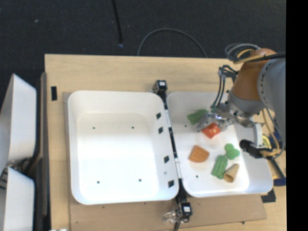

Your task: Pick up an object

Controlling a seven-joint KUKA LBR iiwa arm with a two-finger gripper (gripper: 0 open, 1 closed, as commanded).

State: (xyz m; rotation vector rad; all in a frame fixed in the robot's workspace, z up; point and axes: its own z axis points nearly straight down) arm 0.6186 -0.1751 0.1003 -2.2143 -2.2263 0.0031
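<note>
Gripper (215, 121) of the grey arm (260, 88), lowered into the right bin (192, 184) from the right. Whether it is released or clenched cannot be told at this angle. A red block (211, 131) lies just below the gripper, touching or nearly so; a green leaf-like piece (197, 116) lies just beside it, to the left. An orange wedge (198, 154) sits near the bin's middle. Toward the bin's lower right corner lie a green cylinder (219, 167), a small green rounded piece (232, 151) and a tan cone (231, 173), close together. The left bin (115, 148) adjoins the right bin on the wooden bench (120, 71).
</note>
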